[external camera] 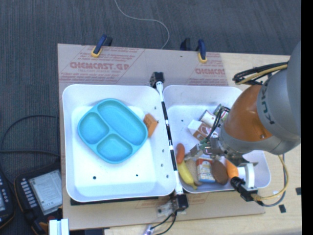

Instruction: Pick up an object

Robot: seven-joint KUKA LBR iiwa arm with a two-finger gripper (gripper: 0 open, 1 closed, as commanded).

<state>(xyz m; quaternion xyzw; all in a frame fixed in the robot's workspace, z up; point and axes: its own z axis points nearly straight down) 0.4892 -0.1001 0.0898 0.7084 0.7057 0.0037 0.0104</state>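
Note:
My gripper (201,149) is low in the right bin (176,99), just above a pile of small items near the bin's front. Under and around it lie a red sausage-shaped piece (180,152), a yellow banana (186,175), a small labelled can (205,171), a brown oval item (220,173) and an orange piece (231,170). A white and brown carton (201,127) lies just behind the gripper. The grey wrist with its orange band (247,119) hides the bin's right part. I see nothing lifted off the bin floor.
The left bin (73,180) holds a blue three-compartment plate (112,129) and an orange wedge (151,125) beside the divider (167,126). Cables (254,73) loop off the arm at the right. Clamps (100,44) sit on the bench's back edge.

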